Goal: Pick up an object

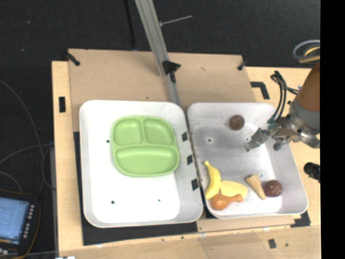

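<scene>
The right-hand white bin (215,124) is holding every loose object, and nothing is sitting between the fingers of the gripper (268,139), so no object is being carried. Nearest the gripper, a small brown ball (236,122) is lying toward the far side of that bin, up and to the left of the fingertips and apart from them. Along the near edge, a yellow banana (212,179) is lying beside the left wall, touching a flat pale yellow piece (234,188), with an orange pear-shaped piece (223,200) resting just below both. To their right, a tan cone (256,186) is lying tilted, just beside a dark reddish-brown ball (273,188) in the near right corner. The gripper is hanging over the right half of this bin, its two fingers standing apart, with one pointing left and the other close to the right wall. The grey arm with its orange band (309,90) is reaching in from the right. The left-hand white bin (97,198) is holding a green divided plate (145,146) with three compartments, well apart from the gripper.
</scene>
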### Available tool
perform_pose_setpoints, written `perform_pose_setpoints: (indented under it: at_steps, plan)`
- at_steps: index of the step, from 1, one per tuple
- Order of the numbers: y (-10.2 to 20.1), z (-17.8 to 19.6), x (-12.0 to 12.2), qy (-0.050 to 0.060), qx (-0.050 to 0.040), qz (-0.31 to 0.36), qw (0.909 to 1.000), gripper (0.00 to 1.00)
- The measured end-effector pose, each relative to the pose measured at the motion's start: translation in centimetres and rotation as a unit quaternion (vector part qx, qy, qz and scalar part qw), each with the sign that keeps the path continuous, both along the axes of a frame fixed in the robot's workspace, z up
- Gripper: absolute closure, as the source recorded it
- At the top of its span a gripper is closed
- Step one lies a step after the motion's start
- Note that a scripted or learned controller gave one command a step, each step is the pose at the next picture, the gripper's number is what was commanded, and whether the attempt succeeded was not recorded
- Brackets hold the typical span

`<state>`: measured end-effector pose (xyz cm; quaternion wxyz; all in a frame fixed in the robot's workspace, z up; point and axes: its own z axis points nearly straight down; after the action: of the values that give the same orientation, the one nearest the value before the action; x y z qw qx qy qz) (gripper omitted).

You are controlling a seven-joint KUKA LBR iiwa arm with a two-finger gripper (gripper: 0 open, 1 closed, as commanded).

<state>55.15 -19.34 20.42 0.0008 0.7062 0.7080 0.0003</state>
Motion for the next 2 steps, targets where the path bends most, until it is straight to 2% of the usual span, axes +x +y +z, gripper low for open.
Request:
perform_pose_setpoints:
  at_steps: [1, 2]
  plan:
    - [0.0, 0.0, 0.0, 0.000, 0.0001, 0.000, 1.0000, 0.00]
    - [0.3, -5.0, -1.0, 0.003, 0.0001, -0.001, 1.0000, 0.00]
